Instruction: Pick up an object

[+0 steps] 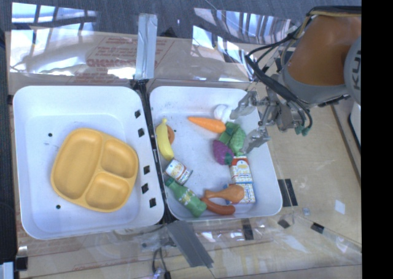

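Status: nothing lifted yet; I judge the whole pick is left to do.

Arm point(319, 50), upper right of frame, reaching in. Gripper point(250, 121) at the right bin's upper right, fingers spread wide, nothing between them.

Left bin point(31, 106), left half of frame: one yellow tray point(93, 169).

Right bin point(270, 192), centre: the candidates. Carton point(242, 179) at lower right; carrot point(207, 124) up top; bottle point(184, 196) and drumstick point(225, 195) along the lower edge; banana point(163, 140) at the left wall; grapes point(222, 151) and green veg point(236, 137) just beside the gripper; can point(178, 171); white piece point(221, 112), which I cannot identify.
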Motion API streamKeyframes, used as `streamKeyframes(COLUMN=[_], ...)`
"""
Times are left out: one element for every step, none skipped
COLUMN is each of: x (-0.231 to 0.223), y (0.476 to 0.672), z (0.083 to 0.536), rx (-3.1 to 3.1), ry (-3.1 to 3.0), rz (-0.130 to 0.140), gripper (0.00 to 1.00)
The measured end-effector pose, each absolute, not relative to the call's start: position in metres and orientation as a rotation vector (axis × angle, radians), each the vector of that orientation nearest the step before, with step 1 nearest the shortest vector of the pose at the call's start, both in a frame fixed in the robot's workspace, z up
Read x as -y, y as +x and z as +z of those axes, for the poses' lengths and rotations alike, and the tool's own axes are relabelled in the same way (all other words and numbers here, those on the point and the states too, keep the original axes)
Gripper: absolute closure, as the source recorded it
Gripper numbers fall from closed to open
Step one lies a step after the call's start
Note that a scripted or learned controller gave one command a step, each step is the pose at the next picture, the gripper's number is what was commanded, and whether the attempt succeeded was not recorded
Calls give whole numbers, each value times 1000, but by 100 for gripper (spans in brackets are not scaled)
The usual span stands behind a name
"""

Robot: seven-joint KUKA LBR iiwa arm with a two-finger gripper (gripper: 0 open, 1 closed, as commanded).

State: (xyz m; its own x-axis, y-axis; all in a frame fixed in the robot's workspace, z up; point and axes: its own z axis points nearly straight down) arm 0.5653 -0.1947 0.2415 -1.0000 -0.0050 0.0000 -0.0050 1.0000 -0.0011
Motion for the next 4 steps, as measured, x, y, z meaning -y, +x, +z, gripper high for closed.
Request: streamKeyframes(x=[209, 138, 139, 115], y=[567, 564, 568, 620], z=[94, 91, 92, 93], rx=[3144, 3113, 3128, 3108], ry=[-118, -402, -314, -481], rz=[3, -3, 1, -1], gripper=[0, 0, 0, 0])
